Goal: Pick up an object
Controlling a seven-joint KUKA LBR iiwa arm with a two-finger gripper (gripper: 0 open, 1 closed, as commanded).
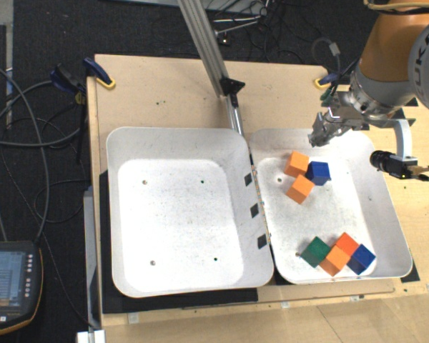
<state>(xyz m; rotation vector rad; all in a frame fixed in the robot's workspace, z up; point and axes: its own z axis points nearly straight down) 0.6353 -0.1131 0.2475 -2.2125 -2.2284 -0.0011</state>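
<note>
Orange cube [297,163] lying in the far half of the right bin [390,213], touching a blue cube [318,172], with a second orange cube [300,189] just nearer the bin's middle. Four more clustered at the right bin's near edge: green cube [315,251], two orange ones and another blue, pressed together. Gripper [320,136] hanging over the right bin's far rim, just beyond the far trio, carrying nothing visible; whether spread or closed, impossible to tell from this angle. Judged as the approach step, with no grasp begun. Next move probably calls for shifting inward over the bin, centring on one cube, then descending with room on both flanks; tight neighbours likely to hinder that.
</note>
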